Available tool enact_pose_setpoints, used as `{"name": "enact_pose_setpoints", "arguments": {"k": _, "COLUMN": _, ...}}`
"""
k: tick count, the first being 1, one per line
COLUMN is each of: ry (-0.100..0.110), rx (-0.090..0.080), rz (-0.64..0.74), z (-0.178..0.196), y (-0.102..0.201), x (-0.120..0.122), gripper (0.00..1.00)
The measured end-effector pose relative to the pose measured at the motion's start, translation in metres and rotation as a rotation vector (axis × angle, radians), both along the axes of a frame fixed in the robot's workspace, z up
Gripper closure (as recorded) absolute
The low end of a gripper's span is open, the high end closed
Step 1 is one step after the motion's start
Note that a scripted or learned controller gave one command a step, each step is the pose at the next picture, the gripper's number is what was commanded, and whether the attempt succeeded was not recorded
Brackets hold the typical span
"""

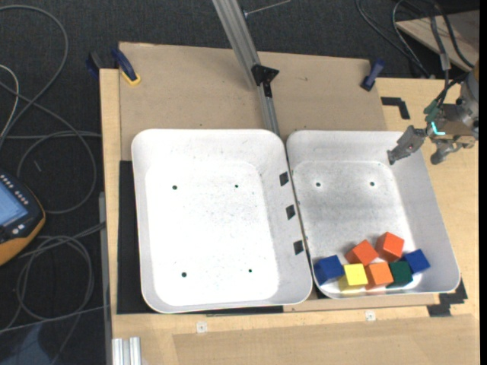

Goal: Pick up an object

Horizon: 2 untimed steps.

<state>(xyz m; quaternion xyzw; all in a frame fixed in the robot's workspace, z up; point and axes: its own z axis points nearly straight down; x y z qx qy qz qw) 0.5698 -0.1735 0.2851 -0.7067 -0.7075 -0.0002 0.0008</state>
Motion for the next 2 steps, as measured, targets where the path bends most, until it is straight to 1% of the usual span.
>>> {"name": "enact_pose_setpoints", "arguments": {"k": 1, "ry": 0.006, "rx": 0.001, "rz": -0.001, "z": -0.063, "y": 0.0, "x": 0.002, "gripper": 0.0}}
{"name": "enact_pose_setpoints", "arguments": {"k": 2, "ry": 0.005, "rx": 0.001, "rz": 0.0, "z": -0.109, "y": 0.006, "x": 0.007, "gripper": 0.0}}
